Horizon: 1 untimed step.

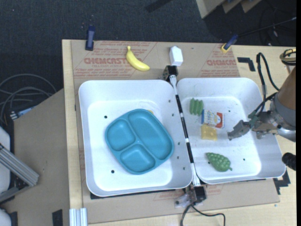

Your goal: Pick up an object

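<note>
The right bin [244, 91] holds a ridged green piece [196, 106] at the back. A small white carton with red and blue print [214, 119] lies beside it, and a yellow block [209, 133] sits just in front of the carton. A bumpy green bunch [218, 161] rests near the bin's front. My gripper [237, 130] reaches in from the right. It hangs low over the bin floor, a little to the right of the yellow block and the carton. It touches none of them.
The left bin [94, 98] holds a blue divided plate [138, 140]. A yellow banana [136, 60] and a white block [176, 55] lie on the bench behind the bins. Black cables [263, 79] hang near the arm at the right.
</note>
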Available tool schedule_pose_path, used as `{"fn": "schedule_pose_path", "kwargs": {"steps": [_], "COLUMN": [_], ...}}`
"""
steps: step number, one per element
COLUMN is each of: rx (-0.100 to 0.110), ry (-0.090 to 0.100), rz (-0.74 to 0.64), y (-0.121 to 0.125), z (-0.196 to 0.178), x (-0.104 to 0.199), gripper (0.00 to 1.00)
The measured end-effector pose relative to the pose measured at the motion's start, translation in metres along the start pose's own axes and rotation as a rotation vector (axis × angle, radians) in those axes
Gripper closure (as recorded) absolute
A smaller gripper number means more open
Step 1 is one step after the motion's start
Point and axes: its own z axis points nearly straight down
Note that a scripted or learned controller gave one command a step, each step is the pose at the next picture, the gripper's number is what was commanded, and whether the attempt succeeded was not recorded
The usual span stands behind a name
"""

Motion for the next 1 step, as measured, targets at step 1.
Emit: {"fn": "schedule_pose_path", "kwargs": {"steps": [1], "rx": [0.002], "ry": [0.001], "rz": [-0.001], "y": [0.0214], "z": [0.0657], "x": [0.0288], "gripper": [0.00]}}
